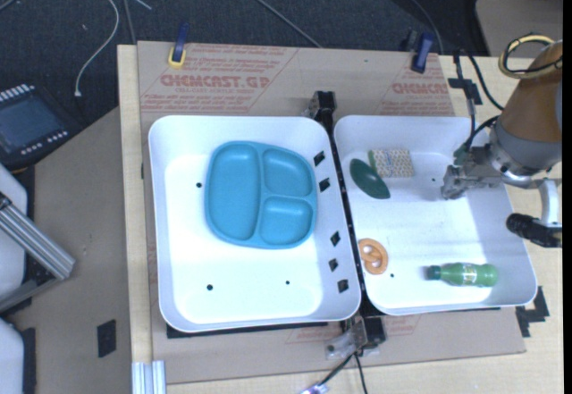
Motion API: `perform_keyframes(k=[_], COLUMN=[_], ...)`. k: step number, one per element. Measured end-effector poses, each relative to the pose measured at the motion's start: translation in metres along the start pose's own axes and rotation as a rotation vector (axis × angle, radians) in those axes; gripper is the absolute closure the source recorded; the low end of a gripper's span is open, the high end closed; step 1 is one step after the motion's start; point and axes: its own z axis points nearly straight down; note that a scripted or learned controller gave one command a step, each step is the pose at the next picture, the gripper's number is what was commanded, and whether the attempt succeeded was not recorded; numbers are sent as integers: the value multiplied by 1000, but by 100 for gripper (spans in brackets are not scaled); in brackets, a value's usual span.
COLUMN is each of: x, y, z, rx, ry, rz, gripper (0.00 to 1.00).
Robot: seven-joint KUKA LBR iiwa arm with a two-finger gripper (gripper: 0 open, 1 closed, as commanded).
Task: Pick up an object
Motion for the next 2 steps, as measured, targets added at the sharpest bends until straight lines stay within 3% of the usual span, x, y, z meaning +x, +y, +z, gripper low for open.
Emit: perform_keyframes(k=[2], x=[-13], y=[-10], z=[-105], rx=[-4], ry=[-3], rz=[1], gripper=[100])
